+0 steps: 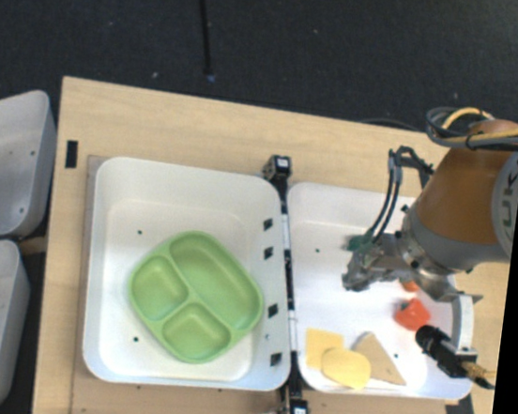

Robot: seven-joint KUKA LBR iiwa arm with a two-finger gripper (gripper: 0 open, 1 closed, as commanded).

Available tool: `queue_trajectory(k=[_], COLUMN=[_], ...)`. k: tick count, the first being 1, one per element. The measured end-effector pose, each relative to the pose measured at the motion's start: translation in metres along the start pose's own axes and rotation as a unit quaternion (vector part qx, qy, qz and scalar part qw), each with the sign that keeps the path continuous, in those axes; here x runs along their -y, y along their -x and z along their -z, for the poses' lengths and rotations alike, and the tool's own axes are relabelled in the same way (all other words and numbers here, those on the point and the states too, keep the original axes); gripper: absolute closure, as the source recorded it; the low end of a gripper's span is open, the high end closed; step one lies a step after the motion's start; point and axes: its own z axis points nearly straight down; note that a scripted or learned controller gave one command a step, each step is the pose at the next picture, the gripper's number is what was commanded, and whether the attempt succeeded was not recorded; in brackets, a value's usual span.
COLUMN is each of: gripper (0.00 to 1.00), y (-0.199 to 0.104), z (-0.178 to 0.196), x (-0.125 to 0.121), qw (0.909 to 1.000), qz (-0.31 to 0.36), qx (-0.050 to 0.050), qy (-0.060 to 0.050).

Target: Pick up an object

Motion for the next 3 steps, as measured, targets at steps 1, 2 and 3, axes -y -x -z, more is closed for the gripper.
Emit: queue_trajectory(k=[1, 2, 3], gripper=[1.0, 1.0, 1.0], y=[-0.052, -0.102, -0.153], z=[0.01, -0.001, 0.011], x=[-0.003, -0.001, 0.005], qw=[1.0, 1.0, 1.0], qz=[-0.001, -0.001, -0.001], qx=[0.0, 0.0, 0.0], qy=[0.0, -0.002, -0.001])
